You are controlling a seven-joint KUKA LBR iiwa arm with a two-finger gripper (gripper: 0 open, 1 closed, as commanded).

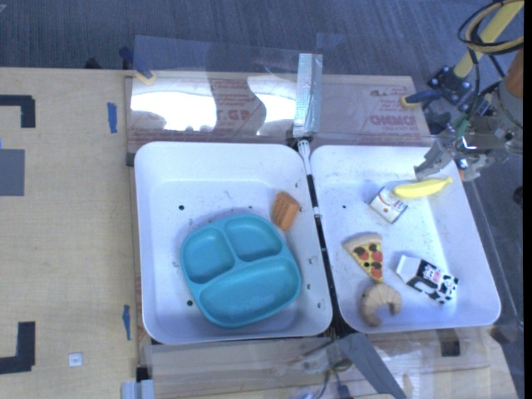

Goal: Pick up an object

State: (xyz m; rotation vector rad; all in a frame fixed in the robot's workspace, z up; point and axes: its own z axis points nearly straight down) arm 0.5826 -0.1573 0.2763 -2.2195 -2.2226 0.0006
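Wooden bench (pixel 58 248) noted, bearing two white bins. Left bin (pixel 158 223): blue divided tray (pixel 241 271), orange block (pixel 285 210). Right bin (pixel 474 256): banana (pixel 422 189), pizza slice (pixel 367 253), croissant (pixel 380 300). Gripper (pixel 445 163) poised over the far right rim beside the banana; jaw opening cannot be told. Risk judged: rim strike, or banana nudged aside.

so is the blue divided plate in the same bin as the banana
No, the blue divided plate sits in the left bin, while the banana lies in the right bin.
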